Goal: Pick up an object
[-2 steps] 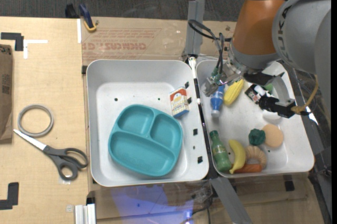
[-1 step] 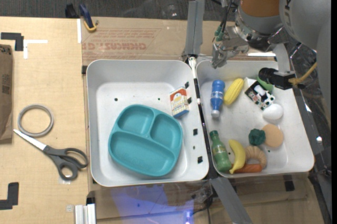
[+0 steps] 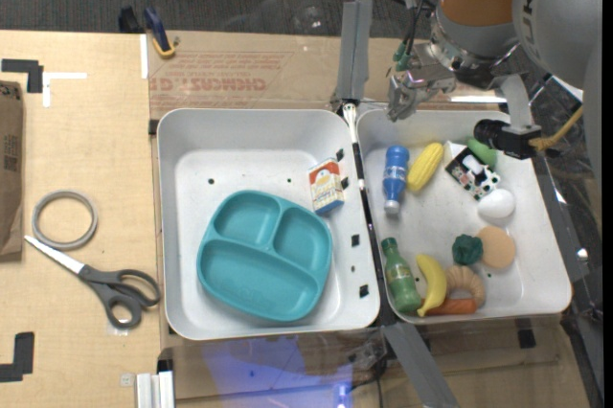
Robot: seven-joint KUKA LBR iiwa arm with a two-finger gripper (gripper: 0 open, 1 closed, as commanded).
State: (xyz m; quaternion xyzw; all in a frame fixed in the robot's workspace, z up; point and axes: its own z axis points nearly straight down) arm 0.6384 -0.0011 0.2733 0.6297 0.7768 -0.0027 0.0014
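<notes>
My gripper (image 3: 406,100) hangs over the back left corner of the right bin (image 3: 551,234), with nothing visibly held. Just in front of it in that bin lie a blue bottle (image 3: 394,171) and a yellow corn cob (image 3: 424,164). Further right are a green item (image 3: 482,152), a black-and-white cube (image 3: 472,172) and a white egg (image 3: 496,203). Near the front sit a peach-coloured ball (image 3: 497,248), a dark green piece (image 3: 467,249), a green bottle (image 3: 400,275), a banana (image 3: 432,282) and a bread-like piece (image 3: 466,280).
The left bin (image 3: 177,205) holds a teal divided plate (image 3: 264,255) and a small carton (image 3: 327,186) by its right wall. On the bench to the left lie scissors (image 3: 105,282) and a tape roll (image 3: 64,217). A grey strap (image 3: 354,52) runs behind the bins.
</notes>
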